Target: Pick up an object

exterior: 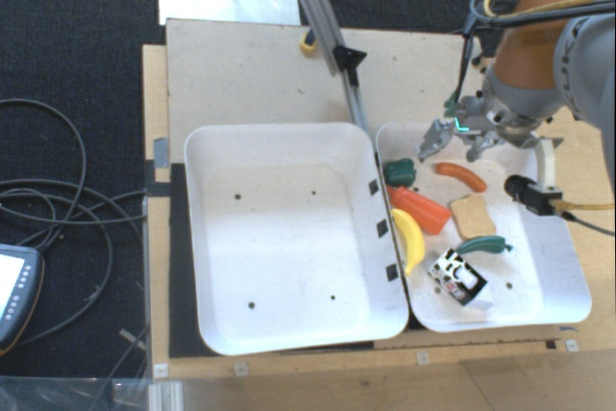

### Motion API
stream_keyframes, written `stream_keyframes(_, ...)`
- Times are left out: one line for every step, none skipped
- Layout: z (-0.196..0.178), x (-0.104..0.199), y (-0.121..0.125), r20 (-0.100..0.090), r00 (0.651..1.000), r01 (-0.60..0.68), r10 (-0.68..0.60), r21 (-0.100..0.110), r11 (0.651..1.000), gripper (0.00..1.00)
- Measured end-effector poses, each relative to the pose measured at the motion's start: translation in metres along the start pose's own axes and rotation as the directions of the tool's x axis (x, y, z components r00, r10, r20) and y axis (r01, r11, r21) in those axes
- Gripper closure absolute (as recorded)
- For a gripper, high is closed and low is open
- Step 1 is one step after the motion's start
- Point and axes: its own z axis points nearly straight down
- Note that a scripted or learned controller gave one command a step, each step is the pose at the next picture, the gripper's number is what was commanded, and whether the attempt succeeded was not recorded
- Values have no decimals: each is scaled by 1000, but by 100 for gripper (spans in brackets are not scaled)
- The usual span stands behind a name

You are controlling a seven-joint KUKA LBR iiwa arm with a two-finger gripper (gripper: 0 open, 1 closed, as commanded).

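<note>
My gripper (452, 147) hangs over the back of the right bin (568, 298), its two fingers spread apart with nothing between them. Just below it lie a small orange sausage-shaped piece (461, 175) and a dark green pepper (399, 172). Further forward are an orange carrot (421, 209), a yellow banana (410, 240), a tan slice of bread (473, 217), a teal-handled tool (484, 245) and a black-and-white box (457, 276).
The left bin (289, 236) stands beside the right one, sharing a wall with black clips (381, 228). A slanted metal pole (322, 10) crosses above the bench's back. Cables and a pendant (14, 289) lie on the floor at left.
</note>
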Motion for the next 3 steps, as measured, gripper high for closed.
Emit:
stream_keyframes(43, -5, -1, 1, 1000, -4, 4, 3, 1000, 0)
stream_keyframes(79, -10, 6, 1, 1000, -1, 1, -14, 1000, 0)
stream_keyframes(104, -10, 7, 1, 1000, -1, 1, 1, 1000, 0)
